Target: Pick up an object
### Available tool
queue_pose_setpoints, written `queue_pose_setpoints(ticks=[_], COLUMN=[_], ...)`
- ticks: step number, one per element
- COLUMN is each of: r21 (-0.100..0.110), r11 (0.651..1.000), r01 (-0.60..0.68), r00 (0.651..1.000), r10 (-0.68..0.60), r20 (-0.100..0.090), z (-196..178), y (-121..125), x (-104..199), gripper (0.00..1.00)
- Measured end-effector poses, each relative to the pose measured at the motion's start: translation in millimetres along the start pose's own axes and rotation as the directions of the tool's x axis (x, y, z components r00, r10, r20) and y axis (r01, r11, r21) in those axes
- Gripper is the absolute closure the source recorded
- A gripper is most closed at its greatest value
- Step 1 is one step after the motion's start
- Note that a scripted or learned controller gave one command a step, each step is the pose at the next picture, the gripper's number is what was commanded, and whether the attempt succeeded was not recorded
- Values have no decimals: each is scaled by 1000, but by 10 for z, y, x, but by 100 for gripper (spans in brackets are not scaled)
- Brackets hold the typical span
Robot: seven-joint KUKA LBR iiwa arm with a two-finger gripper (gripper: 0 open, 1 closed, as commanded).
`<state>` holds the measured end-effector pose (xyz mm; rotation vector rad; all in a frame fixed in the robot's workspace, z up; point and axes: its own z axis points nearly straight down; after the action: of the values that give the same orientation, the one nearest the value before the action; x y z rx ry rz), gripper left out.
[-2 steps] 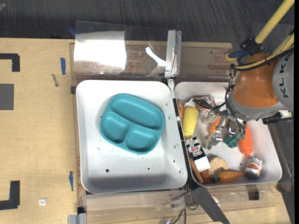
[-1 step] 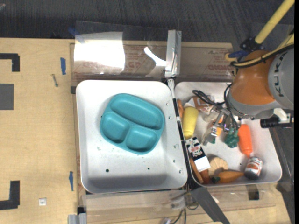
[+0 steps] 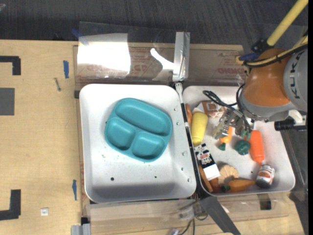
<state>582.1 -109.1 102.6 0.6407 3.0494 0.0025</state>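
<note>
The right bin (image 3: pixel 286 153) holds several small items. Among them are a yellow bottle-like piece (image 3: pixel 198 126), an orange carrot (image 3: pixel 256 146), a small teal lump (image 3: pixel 242 147), a tiny orange bit (image 3: pixel 222 142) and a black-and-white box (image 3: pixel 205 157). My gripper (image 3: pixel 233 128) hangs over the middle of this bin, just above the teal lump and the orange bit. It is open, and I see nothing between its fingers. The grey and orange wrist (image 3: pixel 266 89) covers the bin's far right corner.
The left bin (image 3: pixel 93 170) carries a teal divided plate (image 3: pixel 139 128). Along the right bin's front lie a second carrot (image 3: pixel 239 184), a beige round thing (image 3: pixel 228 170) and a small can (image 3: pixel 264 175). A yellow hose (image 3: pixel 291 14) runs up at the right.
</note>
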Motion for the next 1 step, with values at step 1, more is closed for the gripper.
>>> queue_pose_setpoints(ticks=[1], r21=[-1], r11=[996], r01=[93], r00=[996], r10=[-93], r20=[-9], z=[-1339], y=[396], x=[108], gripper=[100])
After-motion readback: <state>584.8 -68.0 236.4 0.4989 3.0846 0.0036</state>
